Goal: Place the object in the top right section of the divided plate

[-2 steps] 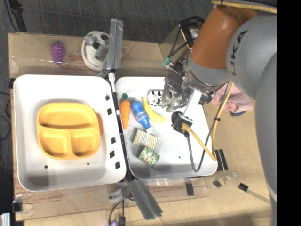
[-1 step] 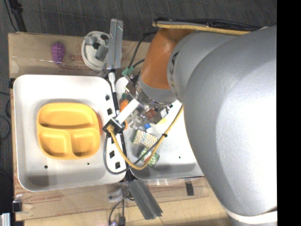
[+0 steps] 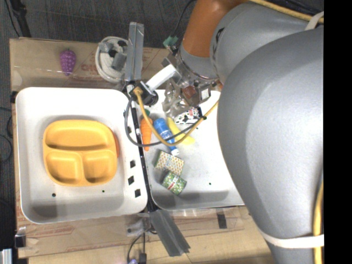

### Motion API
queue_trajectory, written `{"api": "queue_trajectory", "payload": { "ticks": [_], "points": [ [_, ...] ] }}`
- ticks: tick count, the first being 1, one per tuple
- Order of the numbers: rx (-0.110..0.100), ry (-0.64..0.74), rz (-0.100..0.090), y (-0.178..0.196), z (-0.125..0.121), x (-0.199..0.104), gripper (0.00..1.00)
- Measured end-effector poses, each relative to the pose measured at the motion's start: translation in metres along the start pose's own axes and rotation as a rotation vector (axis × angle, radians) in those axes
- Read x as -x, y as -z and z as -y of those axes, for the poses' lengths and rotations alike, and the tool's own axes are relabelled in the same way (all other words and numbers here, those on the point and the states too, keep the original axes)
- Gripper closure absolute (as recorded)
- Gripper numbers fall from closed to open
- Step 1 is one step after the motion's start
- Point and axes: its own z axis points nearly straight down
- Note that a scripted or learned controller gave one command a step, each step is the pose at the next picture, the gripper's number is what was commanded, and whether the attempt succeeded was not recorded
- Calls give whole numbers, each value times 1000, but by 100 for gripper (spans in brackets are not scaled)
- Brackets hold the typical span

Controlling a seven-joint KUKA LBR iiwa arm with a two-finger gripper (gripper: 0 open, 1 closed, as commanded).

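Right bin (image 3: 214,186), arm bent low, gripper (image 3: 184,100) above clutter

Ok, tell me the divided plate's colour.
Yellow-orange; the divided plate shows best in the camera view.

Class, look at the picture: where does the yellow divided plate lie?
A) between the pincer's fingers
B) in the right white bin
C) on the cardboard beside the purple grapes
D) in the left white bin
D: the yellow divided plate rests on the floor of the left white bin, apart from the small items in the right white bin.
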Motion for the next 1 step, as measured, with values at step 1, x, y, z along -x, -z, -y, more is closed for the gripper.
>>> {"api": "queue_trajectory", "payload": {
  "ticks": [1],
  "points": [
    [4,-214,-6,129,12,33,100]
  ]
}}
